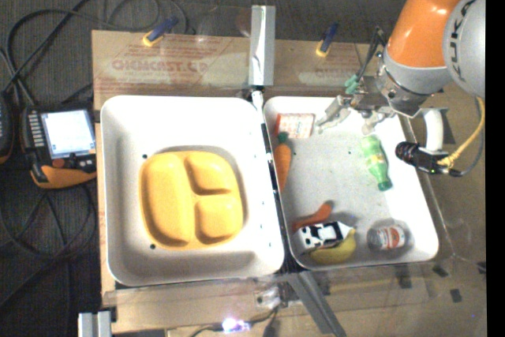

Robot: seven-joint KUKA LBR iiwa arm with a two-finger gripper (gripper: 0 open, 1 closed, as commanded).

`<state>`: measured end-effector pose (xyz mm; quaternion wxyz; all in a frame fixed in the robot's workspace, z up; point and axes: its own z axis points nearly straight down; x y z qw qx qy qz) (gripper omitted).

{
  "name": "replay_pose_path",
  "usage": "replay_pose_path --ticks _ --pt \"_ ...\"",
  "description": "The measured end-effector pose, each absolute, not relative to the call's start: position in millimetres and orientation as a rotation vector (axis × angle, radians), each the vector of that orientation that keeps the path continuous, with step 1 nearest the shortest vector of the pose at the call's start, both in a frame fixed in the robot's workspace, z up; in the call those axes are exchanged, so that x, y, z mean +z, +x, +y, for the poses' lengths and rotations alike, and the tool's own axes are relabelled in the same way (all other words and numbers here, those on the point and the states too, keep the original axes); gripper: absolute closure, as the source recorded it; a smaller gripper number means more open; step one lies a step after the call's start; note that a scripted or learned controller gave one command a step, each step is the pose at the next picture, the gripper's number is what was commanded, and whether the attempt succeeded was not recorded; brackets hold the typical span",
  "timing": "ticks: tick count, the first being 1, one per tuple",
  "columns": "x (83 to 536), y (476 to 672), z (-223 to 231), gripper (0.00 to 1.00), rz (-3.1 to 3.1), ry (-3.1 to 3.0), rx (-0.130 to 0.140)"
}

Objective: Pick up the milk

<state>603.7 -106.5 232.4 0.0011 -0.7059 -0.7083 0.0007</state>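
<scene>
We see the gripper (351, 110) hovering over the right bin's (430, 205) far end with its fingers spread and nothing between them. The milk carton (324, 234), black and white, lies at the bin's near edge, touching a banana (335, 250), well apart from the gripper.

Two bins sat side by side on the bench, the left bin (110, 170) holding a sectioned tray (192, 197) near its middle. In the right bin (422, 193), a carton, perhaps the milk (323, 234), lay at the near edge, resting against a banana (333, 251). A can (388, 236) lay to its right. A carrot (282, 157) ran along the left wall, a small box (296, 125) behind it. A bottle (375, 162) lay toward the right, and the gripper (351, 113) hung over the far end.
</scene>
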Motion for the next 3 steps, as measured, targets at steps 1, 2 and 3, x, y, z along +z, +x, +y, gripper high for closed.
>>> replay_pose_path --ticks 1,2,3 --pt "171 593.8 -118 0.0 -2.07 -2.359 0.002" --pt "90 549.4 -111 0.0 -2.416 -2.022 -0.009" --pt "93 547.1 -109 0.0 -2.403 -2.034 -0.008"
